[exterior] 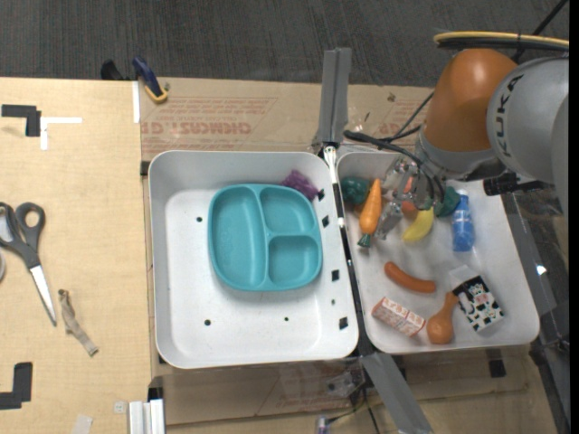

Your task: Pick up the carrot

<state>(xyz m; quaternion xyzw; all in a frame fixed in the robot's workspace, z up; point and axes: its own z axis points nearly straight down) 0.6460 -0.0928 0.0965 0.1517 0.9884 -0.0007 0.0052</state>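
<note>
The carrot (371,208), orange with a green top, lies tilted near the back left corner of the right bin (516,333). My gripper (392,213) hangs low right beside it on its right, close to or touching it. The grey arm with its orange band (470,98) reaches in from the upper right and hides the bin's back edge. I cannot make out whether the carrot is between the gripper's tips.
Around the gripper lie a yellow banana (418,226), a blue bottle (462,222) and a green item (448,203). Nearer the front are a sausage (410,278), a pink packet (398,316), a brown gourd (442,319) and a black-and-white box (477,303). The left bin (181,333) holds a teal divided plate (267,237) and a purple item (301,184).
</note>
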